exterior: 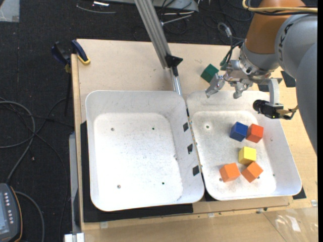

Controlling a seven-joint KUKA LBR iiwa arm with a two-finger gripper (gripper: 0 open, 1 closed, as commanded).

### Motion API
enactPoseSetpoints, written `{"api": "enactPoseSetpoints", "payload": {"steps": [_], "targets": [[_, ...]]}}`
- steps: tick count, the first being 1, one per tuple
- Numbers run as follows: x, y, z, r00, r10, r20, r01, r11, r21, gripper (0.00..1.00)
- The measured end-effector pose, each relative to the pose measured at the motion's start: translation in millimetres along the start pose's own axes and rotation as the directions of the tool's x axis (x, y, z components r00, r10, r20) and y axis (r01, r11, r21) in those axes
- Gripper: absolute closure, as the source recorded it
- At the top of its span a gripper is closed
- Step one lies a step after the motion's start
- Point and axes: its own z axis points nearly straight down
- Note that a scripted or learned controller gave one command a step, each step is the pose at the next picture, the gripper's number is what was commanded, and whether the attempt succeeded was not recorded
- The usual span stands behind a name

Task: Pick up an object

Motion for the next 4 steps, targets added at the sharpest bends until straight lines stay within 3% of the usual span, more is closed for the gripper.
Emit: {"api": "enactPoseSetpoints", "payload": {"steps": [1, 2, 3, 4], "targets": [[-71, -55, 66, 1.0, 0.015, 0.002, -0.015, 1.0, 0.012, 0.0], [-94, -113, 106, 1.0, 0.0, -0.007, 0.0, 1.0, 0.002, 0.0], [-106, -4, 113, 1.0, -0.003, -0.022, 0.003, 1.0, 0.0, 0.0], [-74, -53, 113, 1.0, 0.005, -0.001, -0.005, 1.0, 0.007, 0.0]]}}
